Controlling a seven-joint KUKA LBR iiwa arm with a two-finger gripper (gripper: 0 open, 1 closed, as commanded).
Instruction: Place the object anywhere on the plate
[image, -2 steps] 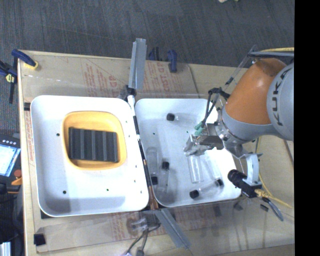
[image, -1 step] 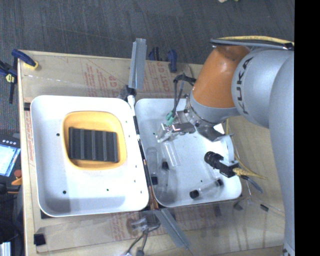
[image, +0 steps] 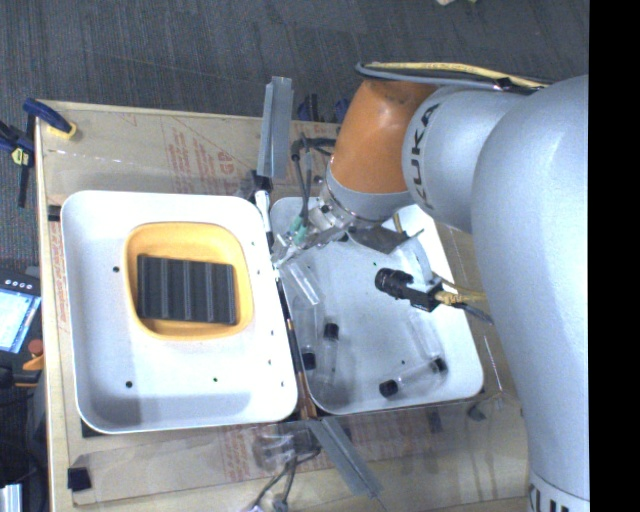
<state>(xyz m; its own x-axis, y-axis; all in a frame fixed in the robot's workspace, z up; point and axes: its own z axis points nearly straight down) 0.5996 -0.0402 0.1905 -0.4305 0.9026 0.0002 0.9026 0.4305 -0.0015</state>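
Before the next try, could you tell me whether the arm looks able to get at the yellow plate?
Probably yes: the yellow plate lies uncovered in the left bin, with nothing above it.

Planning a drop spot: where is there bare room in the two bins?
The left bin has bare white floor below the yellow plate, toward its near rim, plus a narrow strip along its left wall. The plate's dark ridged centre is bare too. The right bin is crowded by the arm.

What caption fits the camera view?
KUKA arm reaching over right bin; yellow plate sits in left bin.
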